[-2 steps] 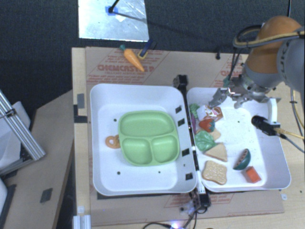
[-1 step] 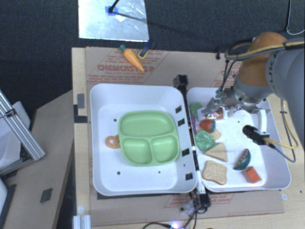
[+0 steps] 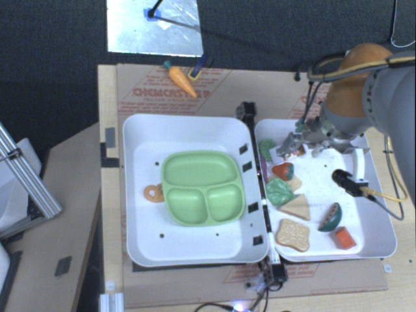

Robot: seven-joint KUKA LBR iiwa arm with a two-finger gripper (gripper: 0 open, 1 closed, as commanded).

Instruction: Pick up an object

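My gripper [image 3: 290, 148] hangs low over the far left part of the right bin [image 3: 377, 239], reaching in from the right. Just below it lies a red strawberry-like toy [image 3: 283, 170], and a dark green leafy piece [image 3: 266, 149] sits to its left against the bin wall. Nearer the front are a light green lettuce leaf [image 3: 279, 191], a sandwich wedge [image 3: 298, 208], a slice of toast [image 3: 292, 234], a watermelon slice [image 3: 330, 218] and an orange-red block [image 3: 344, 238]. Nothing shows between the gripper's tips.
The left bin [image 3: 140, 174] holds a green divided plate [image 3: 201, 187] and a small pretzel [image 3: 154, 193]. Beyond the bins, a toy carrot [image 3: 181, 80] lies on the cardboard and a shiny metal sheet [image 3: 154, 18] on the dark floor.
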